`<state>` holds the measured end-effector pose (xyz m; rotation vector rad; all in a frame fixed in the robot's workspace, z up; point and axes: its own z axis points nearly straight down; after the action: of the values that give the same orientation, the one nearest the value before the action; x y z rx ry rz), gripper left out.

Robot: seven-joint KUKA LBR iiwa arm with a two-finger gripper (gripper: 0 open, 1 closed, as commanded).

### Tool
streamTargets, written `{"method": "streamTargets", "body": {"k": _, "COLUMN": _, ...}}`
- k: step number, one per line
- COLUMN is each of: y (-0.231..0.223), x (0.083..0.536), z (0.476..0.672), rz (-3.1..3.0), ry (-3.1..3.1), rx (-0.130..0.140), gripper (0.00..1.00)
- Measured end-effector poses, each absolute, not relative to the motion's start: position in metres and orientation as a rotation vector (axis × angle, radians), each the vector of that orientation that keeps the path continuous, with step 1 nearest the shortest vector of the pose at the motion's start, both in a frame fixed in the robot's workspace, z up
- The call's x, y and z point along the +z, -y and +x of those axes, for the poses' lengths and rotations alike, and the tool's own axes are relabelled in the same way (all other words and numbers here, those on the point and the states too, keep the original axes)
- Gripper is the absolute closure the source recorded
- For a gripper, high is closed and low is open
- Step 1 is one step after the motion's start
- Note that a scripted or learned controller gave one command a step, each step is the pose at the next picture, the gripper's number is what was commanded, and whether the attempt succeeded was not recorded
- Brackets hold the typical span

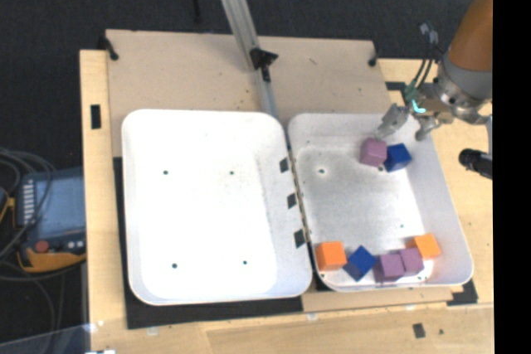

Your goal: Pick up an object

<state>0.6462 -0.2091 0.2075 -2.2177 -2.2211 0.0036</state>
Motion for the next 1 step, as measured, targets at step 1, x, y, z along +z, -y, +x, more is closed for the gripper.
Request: {"method": "streamTargets", "body": {"k": 1, "y": 0.2096, "x": 0.2107, "z": 0.6471, "rz": -2.218, "ry": 2.228, "rx": 0.003, "gripper": 0.0}}
